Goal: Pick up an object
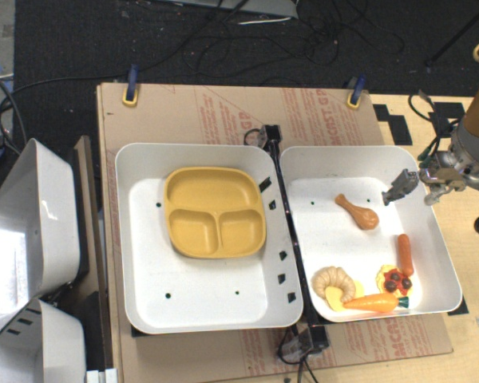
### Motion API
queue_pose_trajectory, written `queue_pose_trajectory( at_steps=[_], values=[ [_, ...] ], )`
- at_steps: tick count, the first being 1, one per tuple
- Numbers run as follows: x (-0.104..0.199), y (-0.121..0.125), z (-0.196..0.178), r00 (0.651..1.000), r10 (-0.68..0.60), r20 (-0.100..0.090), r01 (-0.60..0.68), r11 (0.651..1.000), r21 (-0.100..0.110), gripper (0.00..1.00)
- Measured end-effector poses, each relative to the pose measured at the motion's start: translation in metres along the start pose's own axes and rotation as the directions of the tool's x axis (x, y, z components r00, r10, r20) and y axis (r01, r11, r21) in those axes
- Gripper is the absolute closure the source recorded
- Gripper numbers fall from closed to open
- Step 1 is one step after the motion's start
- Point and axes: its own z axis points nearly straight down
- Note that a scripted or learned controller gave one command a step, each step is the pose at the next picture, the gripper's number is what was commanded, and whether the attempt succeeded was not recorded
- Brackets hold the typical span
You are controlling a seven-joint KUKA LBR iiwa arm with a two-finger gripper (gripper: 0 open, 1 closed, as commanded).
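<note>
Pincer (411,185) just right of drumstick (358,211)

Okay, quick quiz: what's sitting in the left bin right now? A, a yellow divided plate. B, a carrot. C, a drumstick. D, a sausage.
A: the yellow divided plate lies alone in the left bin, while the carrot, sausage and drumstick are all in the right bin.

A brown cardboard sheet (223,114) with red print covers the bench, pinned by 2 yellow clamps (130,96) at its far edge, over dark speckled floor (64,30) strewn with black cables (184,50).
</note>
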Motion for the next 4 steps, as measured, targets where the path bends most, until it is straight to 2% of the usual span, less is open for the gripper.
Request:
queue_pose_trajectory(
  at_steps=[1, 4],
  values=[
    [0.001, 0.003, -0.008, 1.000, -0.004, 0.003, 0.004, 1.000, -0.013, 0.00],
    [0.006, 0.002, 0.120, 1.000, -0.003, 0.003, 0.003, 1.000, -0.012, 0.00]
  ],
)
